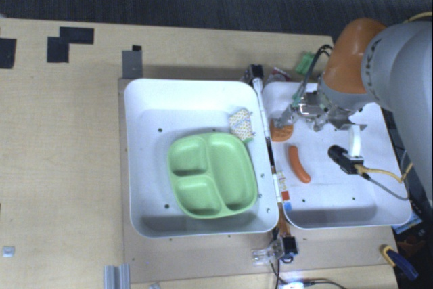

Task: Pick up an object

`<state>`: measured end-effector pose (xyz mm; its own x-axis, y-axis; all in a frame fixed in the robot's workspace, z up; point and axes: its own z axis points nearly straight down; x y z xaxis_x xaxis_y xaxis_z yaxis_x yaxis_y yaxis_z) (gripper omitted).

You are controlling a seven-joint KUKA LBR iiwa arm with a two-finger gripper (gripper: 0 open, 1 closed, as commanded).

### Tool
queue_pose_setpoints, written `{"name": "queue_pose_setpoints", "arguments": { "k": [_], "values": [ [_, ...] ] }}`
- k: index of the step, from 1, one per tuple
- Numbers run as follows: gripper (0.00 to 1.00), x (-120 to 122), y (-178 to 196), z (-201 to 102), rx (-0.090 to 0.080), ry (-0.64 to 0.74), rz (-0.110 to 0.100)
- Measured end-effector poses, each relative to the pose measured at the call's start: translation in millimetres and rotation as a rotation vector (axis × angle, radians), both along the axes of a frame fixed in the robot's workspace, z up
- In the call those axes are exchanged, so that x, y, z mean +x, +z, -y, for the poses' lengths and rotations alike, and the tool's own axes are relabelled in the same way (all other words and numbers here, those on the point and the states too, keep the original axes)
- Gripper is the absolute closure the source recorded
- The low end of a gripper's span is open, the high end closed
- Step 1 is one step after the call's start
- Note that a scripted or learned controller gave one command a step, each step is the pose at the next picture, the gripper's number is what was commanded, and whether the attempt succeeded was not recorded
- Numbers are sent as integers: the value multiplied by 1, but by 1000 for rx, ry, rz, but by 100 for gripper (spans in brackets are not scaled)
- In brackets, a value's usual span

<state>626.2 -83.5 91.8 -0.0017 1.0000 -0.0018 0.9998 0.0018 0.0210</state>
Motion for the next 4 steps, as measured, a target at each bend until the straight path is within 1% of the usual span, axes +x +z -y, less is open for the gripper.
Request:
{"name": "queue_pose_setpoints", "arguments": {
  "k": [1,2,3,4],
  "values": [
    [100,2,13,-1,1,1,6],
    [0,2,12,-1,2,1,4],
    [0,-23,0,7,1,0,3],
    [100,-21,13,5,4,2,8]
  ]
}}
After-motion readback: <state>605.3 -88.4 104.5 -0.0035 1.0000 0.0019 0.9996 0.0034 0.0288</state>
